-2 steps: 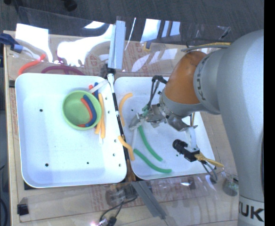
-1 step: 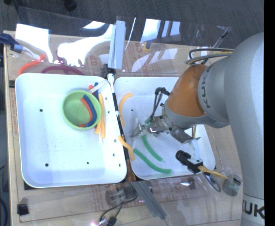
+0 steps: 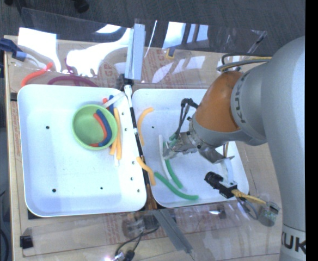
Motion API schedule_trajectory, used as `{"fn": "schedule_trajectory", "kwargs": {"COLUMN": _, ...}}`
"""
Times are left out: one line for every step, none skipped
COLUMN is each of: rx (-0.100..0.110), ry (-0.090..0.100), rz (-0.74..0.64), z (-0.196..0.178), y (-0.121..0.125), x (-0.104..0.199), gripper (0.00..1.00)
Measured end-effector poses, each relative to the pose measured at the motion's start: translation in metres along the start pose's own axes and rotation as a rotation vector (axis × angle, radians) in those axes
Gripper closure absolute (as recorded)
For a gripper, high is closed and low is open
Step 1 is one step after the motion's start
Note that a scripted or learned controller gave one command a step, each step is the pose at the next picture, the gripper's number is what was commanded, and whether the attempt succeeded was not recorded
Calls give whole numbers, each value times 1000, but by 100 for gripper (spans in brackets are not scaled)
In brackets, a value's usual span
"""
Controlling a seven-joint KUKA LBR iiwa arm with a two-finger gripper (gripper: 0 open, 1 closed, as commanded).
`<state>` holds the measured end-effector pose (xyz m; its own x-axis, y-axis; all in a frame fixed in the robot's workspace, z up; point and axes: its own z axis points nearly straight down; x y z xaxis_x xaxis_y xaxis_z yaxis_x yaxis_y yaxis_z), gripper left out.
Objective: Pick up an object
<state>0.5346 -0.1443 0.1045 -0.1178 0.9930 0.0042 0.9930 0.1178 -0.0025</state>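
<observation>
Legible text: one item. White capital letters "KU" are seen on the grey arm [image 3: 289,145], low on its housing at the view's lower right; the word is cut off after the second letter. Faint reddish printing is seen on the bench [image 3: 164,64] surface around the bins, under glare, and cannot be read. No numbers, labels or signs are made out elsewhere.

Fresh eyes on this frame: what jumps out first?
The big grey arm with its orange band, reaching from the right over the right bin, its gripper low above a curved green strip. Next, the bright green bowl in the left bin, with red and blue pieces inside and orange strips beside it.
</observation>
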Motion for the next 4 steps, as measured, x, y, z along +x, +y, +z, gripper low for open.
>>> {"fn": "schedule_trajectory", "kwargs": {"rx": 1, "ry": 1, "rz": -1, "z": 1, "y": 0, "x": 1, "gripper": 0}}
{"fn": "schedule_trajectory", "kwargs": {"rx": 3, "ry": -1, "rz": -8, "z": -9, "y": 0, "x": 1, "gripper": 100}}
{"fn": "schedule_trajectory", "kwargs": {"rx": 3, "ry": -1, "rz": -8, "z": -9, "y": 0, "x": 1, "gripper": 0}}
{"fn": "schedule_trajectory", "kwargs": {"rx": 1, "ry": -2, "rz": -71, "z": 13, "y": -10, "x": 2, "gripper": 0}}
